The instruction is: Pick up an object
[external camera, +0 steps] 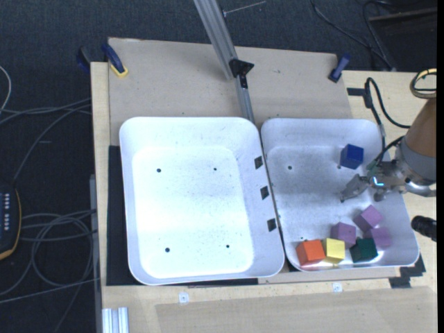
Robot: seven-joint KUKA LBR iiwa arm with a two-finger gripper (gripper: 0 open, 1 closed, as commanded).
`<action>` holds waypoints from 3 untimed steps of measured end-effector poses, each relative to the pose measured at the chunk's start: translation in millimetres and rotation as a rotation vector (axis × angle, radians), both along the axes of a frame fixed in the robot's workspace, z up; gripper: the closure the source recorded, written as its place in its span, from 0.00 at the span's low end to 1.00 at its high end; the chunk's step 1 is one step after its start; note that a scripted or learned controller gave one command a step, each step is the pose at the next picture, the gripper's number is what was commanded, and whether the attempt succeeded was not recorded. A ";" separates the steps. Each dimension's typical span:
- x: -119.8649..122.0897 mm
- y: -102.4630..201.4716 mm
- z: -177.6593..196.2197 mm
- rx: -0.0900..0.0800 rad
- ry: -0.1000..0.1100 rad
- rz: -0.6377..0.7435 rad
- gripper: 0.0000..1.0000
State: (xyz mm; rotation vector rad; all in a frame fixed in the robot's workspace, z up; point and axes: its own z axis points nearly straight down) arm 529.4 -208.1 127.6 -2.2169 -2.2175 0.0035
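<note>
In the right bin [298, 186], a blue cube [352, 155] sits alone toward the back right. Along the front wall are an orange block [311, 251], a yellow block [335, 249] and a dark green block [363, 250]. Three purple blocks [370, 217] are scattered just behind them. My gripper [361, 193] hangs over the right side of this bin, between the blue cube and the purple blocks. Its fingers are spread open, and nothing is between them.
The left bin [191, 200] lies beside the right one, joined by black clips [264, 191]. A slanted metal pole [218, 33] crosses the back of the bench. Blue clamps [115, 60] hold the board's back corners. Cables lie on the floor to the left.
</note>
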 end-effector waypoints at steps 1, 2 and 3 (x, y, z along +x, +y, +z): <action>-0.6 0.7 -30.0 0.000 -0.001 0.000 0.00; 1.3 0.5 -16.9 -0.002 -0.008 0.001 1.00; -0.2 8.8 31.5 -0.004 -0.012 0.002 1.00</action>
